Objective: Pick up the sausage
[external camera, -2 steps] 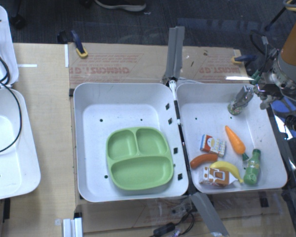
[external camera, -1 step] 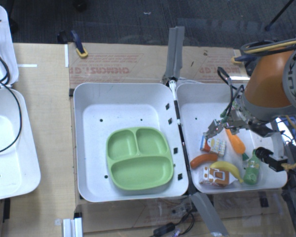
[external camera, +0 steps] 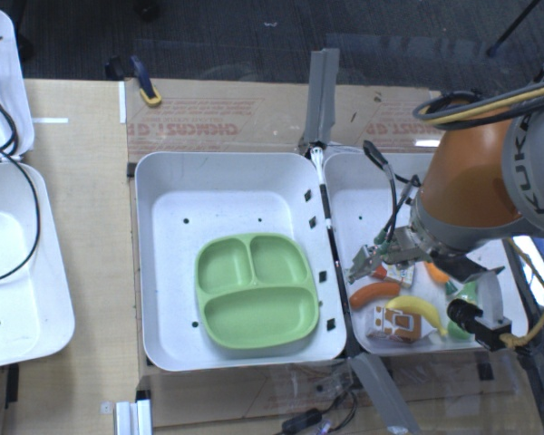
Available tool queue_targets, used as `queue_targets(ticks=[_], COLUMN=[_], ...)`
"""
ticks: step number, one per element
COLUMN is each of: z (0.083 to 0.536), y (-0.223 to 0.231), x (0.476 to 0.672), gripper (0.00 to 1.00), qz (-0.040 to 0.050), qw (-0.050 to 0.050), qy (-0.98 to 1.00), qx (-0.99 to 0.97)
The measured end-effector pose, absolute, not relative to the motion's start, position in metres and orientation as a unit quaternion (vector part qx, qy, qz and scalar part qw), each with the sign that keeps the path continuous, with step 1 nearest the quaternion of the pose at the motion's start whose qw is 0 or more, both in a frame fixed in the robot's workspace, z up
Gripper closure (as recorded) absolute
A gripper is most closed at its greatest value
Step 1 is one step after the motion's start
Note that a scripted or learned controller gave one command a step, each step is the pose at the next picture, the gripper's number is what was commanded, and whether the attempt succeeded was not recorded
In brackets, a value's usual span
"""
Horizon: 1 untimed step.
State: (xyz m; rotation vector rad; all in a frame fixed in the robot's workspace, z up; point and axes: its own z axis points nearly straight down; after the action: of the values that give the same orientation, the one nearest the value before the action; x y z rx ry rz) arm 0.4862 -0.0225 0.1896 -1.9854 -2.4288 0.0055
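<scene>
Nearest in the right bin (external camera: 344, 243): a small box (external camera: 392, 324) and a banana (external camera: 419, 311), touching. Just beyond, the sausage (external camera: 374, 292), orange-red, lying flat near the bin's left wall. Directly above the sausage, the claw (external camera: 374, 259), lowered on the arm (external camera: 471, 184); released or clenched, cannot tell. In the left bin (external camera: 163, 243), a green plate (external camera: 256, 290).

Two white bins (external camera: 227, 175), one green plate (external camera: 257, 290), one sausage (external camera: 374, 293), one banana (external camera: 415, 309)
</scene>
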Motion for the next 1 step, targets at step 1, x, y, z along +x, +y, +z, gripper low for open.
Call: queue_targets(ticks=[1], z=[0.2481], y=[-0.0563], x=[0.5013], gripper=[0.00], qz=[0.0011], qw=[0.001], qy=[-0.810], qx=[-0.587])
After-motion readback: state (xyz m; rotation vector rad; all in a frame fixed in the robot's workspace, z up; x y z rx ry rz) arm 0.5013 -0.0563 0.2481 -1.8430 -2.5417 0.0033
